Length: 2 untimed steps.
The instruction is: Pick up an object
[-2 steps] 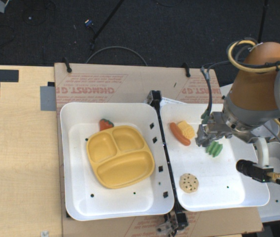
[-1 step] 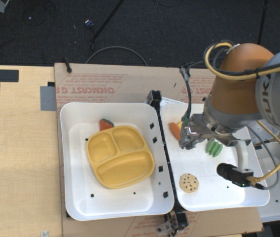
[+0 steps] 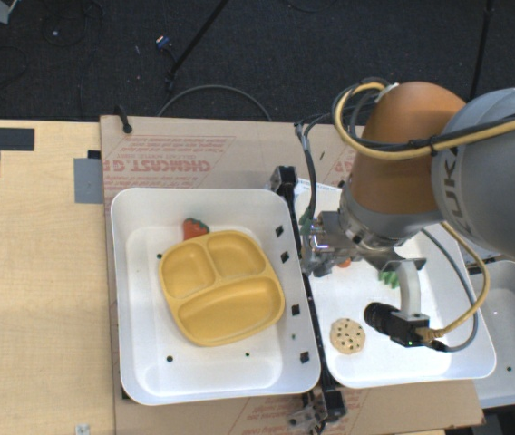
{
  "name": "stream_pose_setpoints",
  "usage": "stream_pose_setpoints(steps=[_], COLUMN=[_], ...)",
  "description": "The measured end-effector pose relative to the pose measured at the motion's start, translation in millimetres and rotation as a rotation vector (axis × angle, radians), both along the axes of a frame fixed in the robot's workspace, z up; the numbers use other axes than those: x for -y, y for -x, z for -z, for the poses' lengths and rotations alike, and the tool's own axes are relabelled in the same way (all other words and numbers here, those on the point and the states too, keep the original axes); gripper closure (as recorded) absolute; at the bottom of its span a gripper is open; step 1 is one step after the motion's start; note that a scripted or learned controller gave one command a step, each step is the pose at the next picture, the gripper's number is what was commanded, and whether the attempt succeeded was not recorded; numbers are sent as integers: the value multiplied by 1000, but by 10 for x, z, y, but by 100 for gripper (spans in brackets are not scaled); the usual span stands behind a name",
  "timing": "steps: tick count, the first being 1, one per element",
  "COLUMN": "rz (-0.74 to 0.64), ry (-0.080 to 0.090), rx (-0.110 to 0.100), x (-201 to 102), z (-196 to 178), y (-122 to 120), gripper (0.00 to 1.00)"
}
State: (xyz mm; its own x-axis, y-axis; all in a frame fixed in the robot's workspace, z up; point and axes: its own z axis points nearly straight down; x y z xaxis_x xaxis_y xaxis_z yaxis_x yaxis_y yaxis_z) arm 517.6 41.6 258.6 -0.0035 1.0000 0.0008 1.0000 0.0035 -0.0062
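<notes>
My gripper (image 3: 323,252) is low over the left side of the right bin (image 3: 461,356), close to the divider between the bins, and the arm's bulk hides most of it. A small red-orange piece (image 3: 344,262) lies just right of the gripper, and a small green piece (image 3: 389,276) lies a little farther right. Nearer the front of the same bin rests a round chocolate-chip cookie (image 3: 347,335). In the left bin (image 3: 140,352), a yellow divided plate (image 3: 221,286) lies with a red strawberry-like toy (image 3: 195,227) at its far edge.
The grey and orange arm (image 3: 412,170) hangs over the back of the right bin and hides its floor there. Cardboard (image 3: 194,157) lies under both bins, with the wooden bench top (image 3: 31,288) to the left.
</notes>
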Motion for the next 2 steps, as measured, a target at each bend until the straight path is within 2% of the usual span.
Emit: stream_pose_setpoints(steps=[1, 2], rz=[-2, 2], ry=[0, 1], rx=[1, 1], x=[-527, -507], z=[-8, -9], y=[91, 88], gripper=[100, 0])
